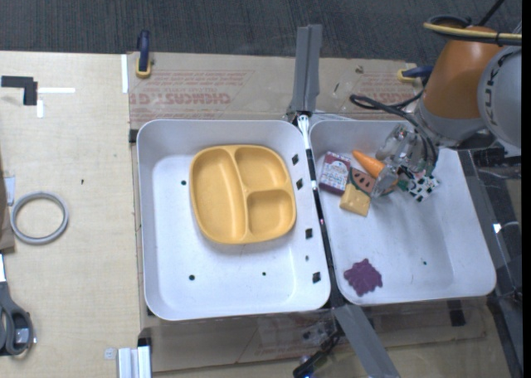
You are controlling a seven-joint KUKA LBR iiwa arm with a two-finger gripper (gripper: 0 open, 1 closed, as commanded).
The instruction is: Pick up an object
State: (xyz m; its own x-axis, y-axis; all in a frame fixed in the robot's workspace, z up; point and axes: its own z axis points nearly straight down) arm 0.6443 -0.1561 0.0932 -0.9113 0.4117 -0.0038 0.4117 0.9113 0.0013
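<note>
Your arm reaches in from the right and its hand (397, 171) sits low in the far part of the right bin (431, 268), right over a tight cluster of small things: an orange carrot-like piece (367, 162), a yellow wedge (356, 200), a purple-labelled packet (334, 173), a slice with dark seeds (362, 180) between them, and a black-and-white checked piece (423, 187) just right of the hand. You have no clear look at the fingers, so you cannot tell whether they are spread or pressed together, and nothing shows plainly pinched between them. The main risk is the crowding: the carrot piece, slice and wedge touch or overlap, so a close here may catch an edge of two things at once, or wedge one against its neighbour and squirt it sideways. A shallow bite on the carrot's tapered end would likely slip on the lift. The cluster also lies near the divider between the bins, so a nudged piece could be pushed against that wall and become harder to reach. The purple lump (362, 276) sits alone near the front of the same bin, well apart, and looks the safer target. The yellow divided plate (243, 194) in the left bin (166, 285) is out of the way.
</note>
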